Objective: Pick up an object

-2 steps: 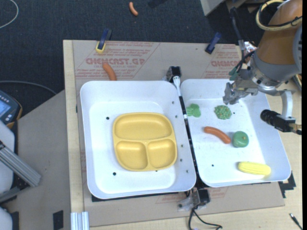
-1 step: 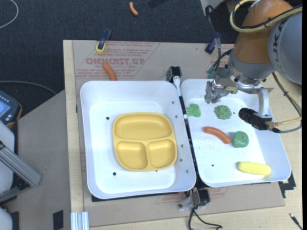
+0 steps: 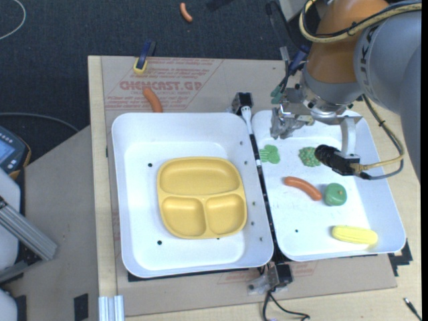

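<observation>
Your hand hung over the right bin's far left corner, just beyond the green leaf; its grip I cannot tell.

Grey arm reaches in from the right, gripper pointing down

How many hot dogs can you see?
3 hot dogs: one in the right bin beside the green apple, one on the cardboard above the left bin, one on the dark floor. The arm might hide more.
</observation>
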